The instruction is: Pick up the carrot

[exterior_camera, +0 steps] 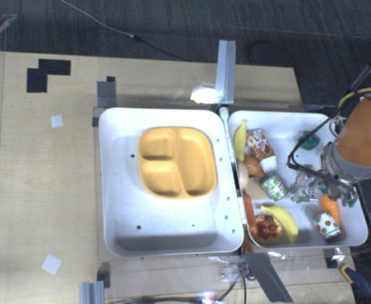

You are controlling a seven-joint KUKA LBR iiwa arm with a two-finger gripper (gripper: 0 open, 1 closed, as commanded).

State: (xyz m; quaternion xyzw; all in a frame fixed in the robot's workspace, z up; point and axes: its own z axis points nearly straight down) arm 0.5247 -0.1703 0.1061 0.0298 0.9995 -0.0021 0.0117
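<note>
The right bin (299, 116) is crowded along its 9 o'clock wall, where a banana (239, 141), packets and a second banana (283, 220) lie; open floor remains toward 12 o'clock. The left bin (119, 189) bears a yellow divided plate (176, 161) with bare room all around it. The carrot (329, 206) lies near the right bin's 4 o'clock corner, beside a small can (326, 227). The gripper (315, 187) hangs just at the carrot's 10 o'clock; whether it is clenched I cannot tell.
</note>
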